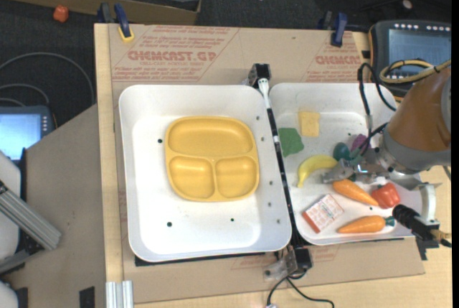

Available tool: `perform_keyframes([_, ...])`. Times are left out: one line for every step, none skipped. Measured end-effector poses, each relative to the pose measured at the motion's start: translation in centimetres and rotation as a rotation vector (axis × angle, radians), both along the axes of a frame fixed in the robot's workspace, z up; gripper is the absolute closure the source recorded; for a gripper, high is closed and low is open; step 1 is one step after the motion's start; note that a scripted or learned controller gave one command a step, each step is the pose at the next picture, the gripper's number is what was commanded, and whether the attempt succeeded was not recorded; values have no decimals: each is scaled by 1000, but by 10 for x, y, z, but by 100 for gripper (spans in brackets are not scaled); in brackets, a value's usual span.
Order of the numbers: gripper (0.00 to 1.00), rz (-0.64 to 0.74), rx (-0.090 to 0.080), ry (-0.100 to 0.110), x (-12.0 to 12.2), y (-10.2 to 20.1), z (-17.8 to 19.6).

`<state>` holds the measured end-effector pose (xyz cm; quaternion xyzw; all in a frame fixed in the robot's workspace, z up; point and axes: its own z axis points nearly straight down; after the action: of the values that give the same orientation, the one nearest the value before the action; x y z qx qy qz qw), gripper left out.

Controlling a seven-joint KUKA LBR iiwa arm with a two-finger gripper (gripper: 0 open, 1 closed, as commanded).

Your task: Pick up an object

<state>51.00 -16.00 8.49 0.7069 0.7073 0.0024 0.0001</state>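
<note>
While the gripper (356, 169) hovers low over the right bin (326, 95), finger state indiscernible, candidate objects cluster beneath: upper carrot (351, 191) just beside it, banana (314, 168) nearby, within reach.

Yellow tray (211, 156), green block (290, 141), orange carrots (352, 191), white bins (136, 156).

1. Brown protective sheet (215, 55) on the bench, behind the left bin: "CHEMCAST GP" in red, largest print.
2. Same sheet, behind the right bin: partial "CHEMC…", cut off.
</note>
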Motion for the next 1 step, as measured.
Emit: perform_keyframes([0,6,-4,-3,60,39,1])
